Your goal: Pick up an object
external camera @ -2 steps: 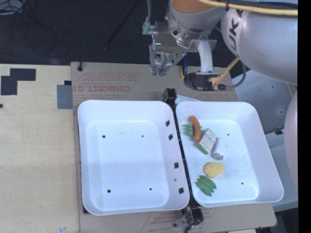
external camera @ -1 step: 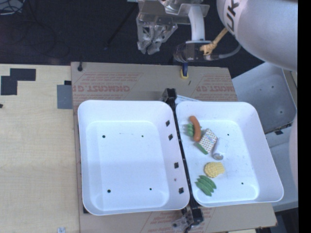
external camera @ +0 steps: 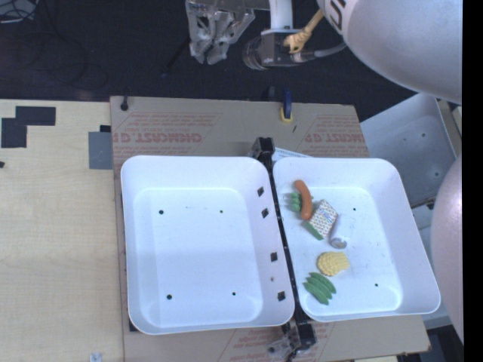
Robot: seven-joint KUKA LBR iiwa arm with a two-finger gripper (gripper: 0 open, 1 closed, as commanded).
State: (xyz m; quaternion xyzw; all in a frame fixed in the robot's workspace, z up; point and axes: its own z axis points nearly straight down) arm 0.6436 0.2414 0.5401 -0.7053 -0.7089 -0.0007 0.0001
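left bin [external camera: 143,194]: bare white floor, lower left-centre of the frame, nothing to grip.
gripper [external camera: 215,47]: top of the frame, left of centre, high over the bench and well apart from both bins; fingers hang slightly spread with nothing between them.
right bin [external camera: 392,202]: right-centre of the frame, holds every candidate, all clustered near its left wall.
green piece [external camera: 293,201]: small, beside the divider; awkward to reach.
orange sausage [external camera: 303,199]: likely light, smooth, rounded; pinch across its narrow middle.
checkered packet [external camera: 324,218]: probably thin and soft; may buckle.
yellow corn [external camera: 333,263]: looks light, bumpy, good friction; grip across its width.
green pea pods [external camera: 319,286]: flat and low; hard to catch.
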